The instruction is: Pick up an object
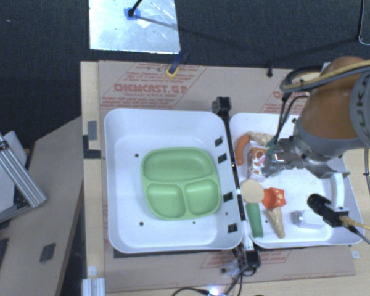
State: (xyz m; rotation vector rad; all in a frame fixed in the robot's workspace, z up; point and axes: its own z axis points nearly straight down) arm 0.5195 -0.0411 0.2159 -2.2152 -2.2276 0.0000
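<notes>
Front edge of the right bin (296, 242): a green stick (254, 219) and a cone (275, 222) lie side by side, an orange piece (274, 197) just behind. The hand (270, 160) is down over a white-and-orange packet (257, 157); its grip can't be made out. Left bin (120, 165) carries a green divided tray (178, 182).
</notes>
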